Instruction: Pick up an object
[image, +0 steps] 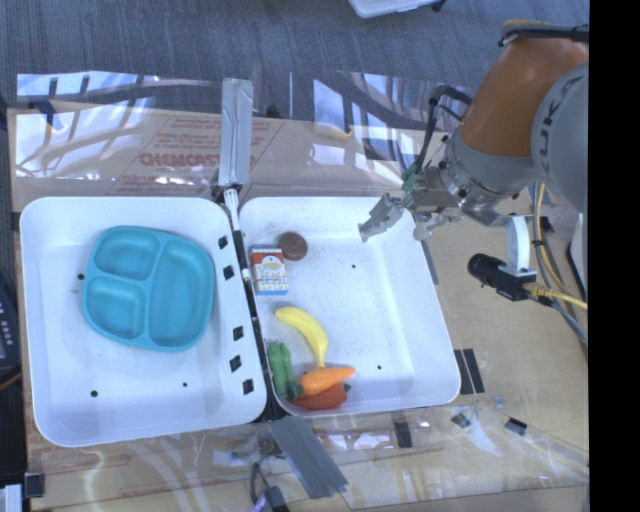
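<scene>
Gripper (398, 222) fingers spread apart, nothing between them. One grey finger (378, 219) points down-left over the top right rim of the right bin (400, 320); the other is shorter, near the wrist. Metal wrist block behind them, then the orange band (515, 95) and grey arm (570, 120), smooth and rounded, coming in from the right. Black cables loop off the wrist.

Right bin: shallow white plastic, rounded corners, speckled floor. Objects all sit along its left side, well apart from the gripper:
- brown disc (292, 245), round and flat, near the top
- small carton (268, 271), boxy, red/white print, just beside the disc
- banana (305, 330), yellow, curved, smooth
- green veg (280, 368), long and dark, against the left wall
- carrot (326, 379), orange, tapered, lying on a red piece (320, 399) in the lower left corner

Left bin (60, 380): same white plastic, holds a blue tray (150, 287), matte, three compartments, rounded edges, set at a tilt.

Bins touch along a hinged middle edge with black tabs. Bench (500, 400) is tan wood under glossy clear film, grey tape strips at front.
</scene>
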